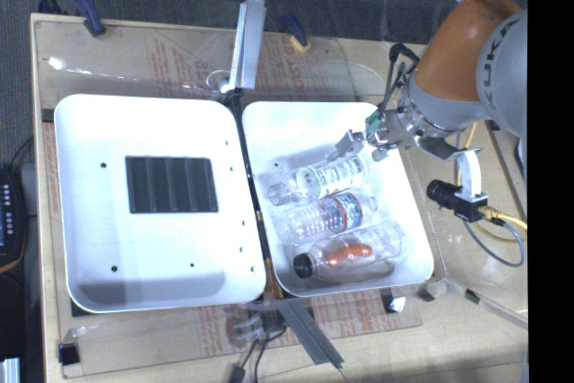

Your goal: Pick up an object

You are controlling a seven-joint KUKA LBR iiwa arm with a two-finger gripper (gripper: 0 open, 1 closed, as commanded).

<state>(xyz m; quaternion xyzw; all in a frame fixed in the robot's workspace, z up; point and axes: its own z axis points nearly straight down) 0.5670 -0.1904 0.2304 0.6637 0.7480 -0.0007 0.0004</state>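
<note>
The right white bin (414,220) holds three clear plastic bottles lying on their sides. The top bottle (321,179) has a white and green label. Below it lies a bottle with a blue and red label (334,215). Nearest the front is a bottle with orange contents and a black cap (345,256). My gripper (364,145) hangs over the bin's back right part, just above the right end of the top bottle. Its fingers stand apart and open, with nothing between them.
The left white bin (90,193) has a dark ribbed rectangle (170,184) on its floor. A metal bar (247,40) rises at the back between the bins. Blue clamps (88,12) grip the board's far edge.
</note>
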